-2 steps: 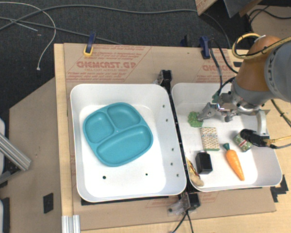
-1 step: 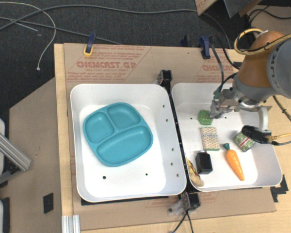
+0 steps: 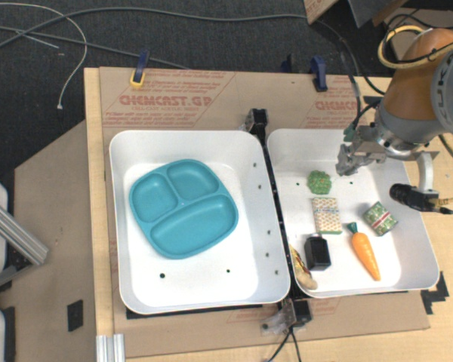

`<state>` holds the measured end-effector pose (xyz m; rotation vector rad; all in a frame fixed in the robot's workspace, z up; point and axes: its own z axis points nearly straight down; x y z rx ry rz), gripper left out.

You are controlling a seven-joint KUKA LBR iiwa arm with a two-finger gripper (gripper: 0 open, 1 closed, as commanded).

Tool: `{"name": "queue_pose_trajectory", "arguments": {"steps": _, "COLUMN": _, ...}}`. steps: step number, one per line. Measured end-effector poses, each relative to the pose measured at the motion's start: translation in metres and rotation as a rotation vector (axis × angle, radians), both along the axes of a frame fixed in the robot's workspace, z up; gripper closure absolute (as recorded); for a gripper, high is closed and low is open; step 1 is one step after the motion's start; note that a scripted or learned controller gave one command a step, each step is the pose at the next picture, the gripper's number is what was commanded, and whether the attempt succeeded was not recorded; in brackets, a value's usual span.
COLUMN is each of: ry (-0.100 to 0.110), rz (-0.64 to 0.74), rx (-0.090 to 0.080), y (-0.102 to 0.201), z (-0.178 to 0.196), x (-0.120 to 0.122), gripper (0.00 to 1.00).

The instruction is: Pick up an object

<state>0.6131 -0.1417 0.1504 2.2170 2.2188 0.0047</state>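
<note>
In the right bin (image 3: 411,277), nearest the camera, a banana (image 3: 303,271) lies at the front left corner, touching a black block (image 3: 317,252). Right of them is a smooth orange carrot (image 3: 365,254), tapered, with a green stub. Behind it sits a small green patterned box (image 3: 379,219), tilted, and to its left a flat patterned packet (image 3: 326,215). Farther back lies a bumpy green broccoli (image 3: 319,181). The gripper (image 3: 350,161) hovers just beside it, nothing visibly held; its opening cannot be judged. The left bin (image 3: 128,225) holds a glossy blue divided plate (image 3: 183,207).
</note>
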Motion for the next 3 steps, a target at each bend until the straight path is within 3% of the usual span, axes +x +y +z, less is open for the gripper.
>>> {"name": "queue_pose_trajectory", "arguments": {"steps": 2, "ry": 0.0, "rz": 0.0, "rx": 0.0, "y": 0.008, "z": 0.085, "x": 0.005, "gripper": 1.0}}
{"name": "queue_pose_trajectory", "arguments": {"steps": 3, "ry": 0.008, "rz": 0.005, "rx": 0.005, "y": 0.063, "z": 0.075, "x": -0.003, "gripper": 1.0}}
